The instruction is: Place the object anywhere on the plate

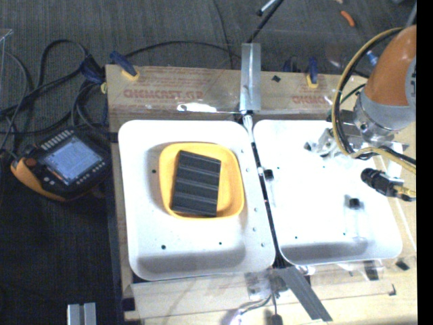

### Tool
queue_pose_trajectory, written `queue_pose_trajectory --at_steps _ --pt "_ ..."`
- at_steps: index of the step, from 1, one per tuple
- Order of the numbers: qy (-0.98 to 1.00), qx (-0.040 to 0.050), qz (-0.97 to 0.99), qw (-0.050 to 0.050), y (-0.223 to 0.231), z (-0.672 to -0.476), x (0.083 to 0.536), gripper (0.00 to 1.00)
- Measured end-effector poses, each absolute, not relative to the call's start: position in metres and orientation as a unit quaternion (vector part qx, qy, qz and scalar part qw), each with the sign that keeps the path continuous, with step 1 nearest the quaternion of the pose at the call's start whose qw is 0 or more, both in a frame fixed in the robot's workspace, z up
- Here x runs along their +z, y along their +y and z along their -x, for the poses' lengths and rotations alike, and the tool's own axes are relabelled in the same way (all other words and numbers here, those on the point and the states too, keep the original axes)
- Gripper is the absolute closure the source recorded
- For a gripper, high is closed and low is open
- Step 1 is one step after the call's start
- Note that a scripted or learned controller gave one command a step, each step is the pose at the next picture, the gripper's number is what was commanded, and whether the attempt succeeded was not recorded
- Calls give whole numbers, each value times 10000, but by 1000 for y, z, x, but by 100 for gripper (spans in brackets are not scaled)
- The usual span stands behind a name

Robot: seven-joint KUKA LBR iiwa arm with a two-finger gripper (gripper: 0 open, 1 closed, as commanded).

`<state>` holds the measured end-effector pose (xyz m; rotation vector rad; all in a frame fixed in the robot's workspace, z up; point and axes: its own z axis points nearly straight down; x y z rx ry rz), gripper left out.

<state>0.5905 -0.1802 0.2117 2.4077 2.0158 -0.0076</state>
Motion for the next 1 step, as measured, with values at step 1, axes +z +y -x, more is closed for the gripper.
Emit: queue_pose_trajectory --at_steps 1 --pt "6418 -24 -7668 9 -180 -591 212 0"
